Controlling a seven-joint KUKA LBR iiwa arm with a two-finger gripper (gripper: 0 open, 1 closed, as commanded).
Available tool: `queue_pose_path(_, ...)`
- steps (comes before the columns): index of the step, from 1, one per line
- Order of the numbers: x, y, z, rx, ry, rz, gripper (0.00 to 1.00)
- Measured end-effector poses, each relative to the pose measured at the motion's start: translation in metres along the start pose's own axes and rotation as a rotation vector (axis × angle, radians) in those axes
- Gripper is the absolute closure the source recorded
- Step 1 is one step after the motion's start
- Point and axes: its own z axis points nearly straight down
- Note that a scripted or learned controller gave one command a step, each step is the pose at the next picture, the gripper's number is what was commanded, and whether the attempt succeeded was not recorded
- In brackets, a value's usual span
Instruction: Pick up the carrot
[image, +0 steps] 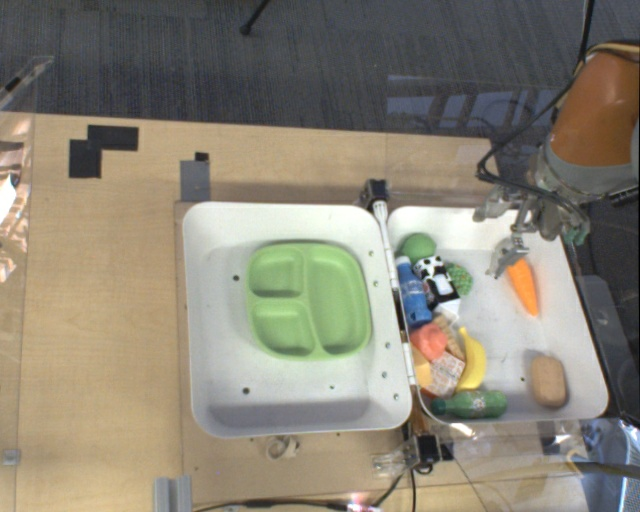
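Carrot (523, 286) position, camera view: you will find it in the right bin (585, 330), near the far right corner, lying lengthwise with its narrow end toward the near edge and clear of the other items. The gripper (508, 258) hangs just over the carrot's far, thicker end. One finger reaches down beside that end, but the carrot does not appear between the fingers, so treat it as not gripped. You cannot tell from this view whether the pincer is apart or together.

A toy potato (547, 380) sits near the right bin's near right corner. Along the bin's left wall a cluster runs from a green ball (418, 245) down to a banana (472, 362) and a cucumber (470, 404). This leaves open floor around the carrot, which probably favours a straight descent.

The left bin (215, 250) carries a green divided plate (305, 300) at its centre.
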Motion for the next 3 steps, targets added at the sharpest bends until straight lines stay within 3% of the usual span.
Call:
queue_pose_path(1, 0.026, -0.05, 0.062, 0.001, 0.003, -0.292, 0.0)
queue_pose_path(2, 0.015, -0.056, 0.095, 0.005, -0.007, -0.469, 0.0)
queue_pose_path(3, 0.01, -0.055, 0.08, 0.011, -0.022, -0.47, 1.0)
